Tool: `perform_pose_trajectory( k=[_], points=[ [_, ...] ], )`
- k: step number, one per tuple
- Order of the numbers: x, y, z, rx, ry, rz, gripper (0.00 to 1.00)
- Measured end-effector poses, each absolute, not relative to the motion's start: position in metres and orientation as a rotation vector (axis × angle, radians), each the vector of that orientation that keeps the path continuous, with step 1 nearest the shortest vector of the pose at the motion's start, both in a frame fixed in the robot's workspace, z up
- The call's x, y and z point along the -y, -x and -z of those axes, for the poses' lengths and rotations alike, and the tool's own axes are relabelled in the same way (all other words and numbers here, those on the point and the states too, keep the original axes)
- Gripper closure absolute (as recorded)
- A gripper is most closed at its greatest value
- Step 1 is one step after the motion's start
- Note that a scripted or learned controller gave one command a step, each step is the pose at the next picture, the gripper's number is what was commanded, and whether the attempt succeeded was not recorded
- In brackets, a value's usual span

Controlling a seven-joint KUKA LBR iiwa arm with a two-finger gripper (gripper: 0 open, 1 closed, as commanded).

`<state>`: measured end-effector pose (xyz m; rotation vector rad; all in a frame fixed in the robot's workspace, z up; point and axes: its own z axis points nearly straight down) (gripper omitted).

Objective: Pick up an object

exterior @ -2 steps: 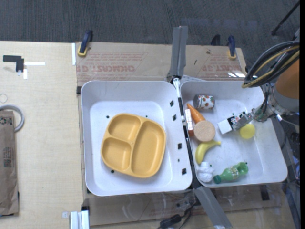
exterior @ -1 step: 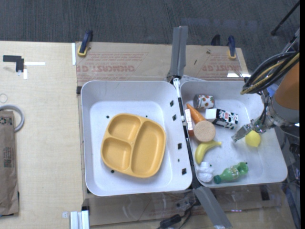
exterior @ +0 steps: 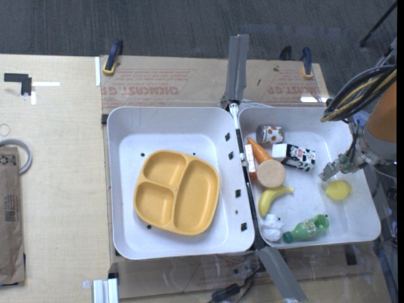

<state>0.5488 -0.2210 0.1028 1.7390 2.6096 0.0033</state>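
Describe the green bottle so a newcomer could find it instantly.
Look in the right bin, along its near edge. The green bottle lies on its side there, right of a small white toy and below the banana. Nothing else in the bin is green.

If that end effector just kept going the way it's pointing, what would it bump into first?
Probably the yellow lemon, lying just below and beside the end effector in the right bin. Height above it is unclear from this slanted view.

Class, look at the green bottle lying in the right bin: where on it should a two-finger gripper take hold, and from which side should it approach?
Grip the green bottle across the middle of its body, coming straight down from above. It lies on its side near the front wall of the right bin, so fingers should probably close across its narrow width, not along its length. Its white-capped end points left, towards a small white object.
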Motion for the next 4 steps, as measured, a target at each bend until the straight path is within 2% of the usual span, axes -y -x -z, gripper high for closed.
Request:
perform_pose_trajectory(
  k=[1,2,3,4],
  points=[
    [0.221,-0.549,-0.103,-2.610,-1.739,-0.003,0.00],
    [0.216,-0.489,-0.091,-2.421,-2.015,-0.008,0.00],
    [0.219,-0.489,-0.100,-2.412,-2.017,-0.002,1.00],
    [0.155,-0.477,-0.091,-2.442,-1.979,0.003,1.00]
  ],
)
